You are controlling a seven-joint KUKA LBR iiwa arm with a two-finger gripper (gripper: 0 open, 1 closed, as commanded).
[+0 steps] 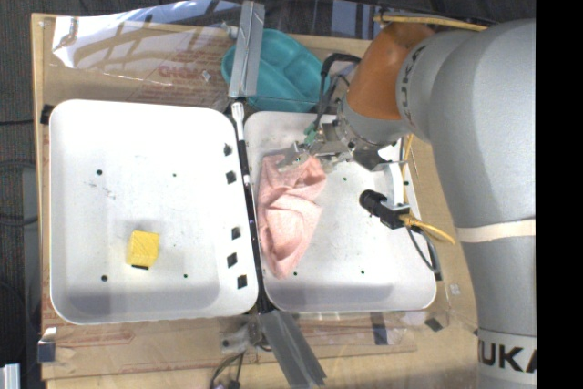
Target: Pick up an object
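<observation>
The pink cloth lies crumpled along the left side of the right bin, its long edge against the wall shared with the left bin. The hand sits at the cloth's far end, right over the bunched fabric there. How far open it is, and whether it has any cloth in its grip, I cannot tell from this angle. The main risk, as I judge it, is a shallow catch. Limp fabric taken by a thin fold would likely slide out once the hanging weight pulls on it. A lift could also drag the trailing end over the shared wall and snag it. The yellow block, near and left in the other bin, lies well apart and should be safe.
</observation>
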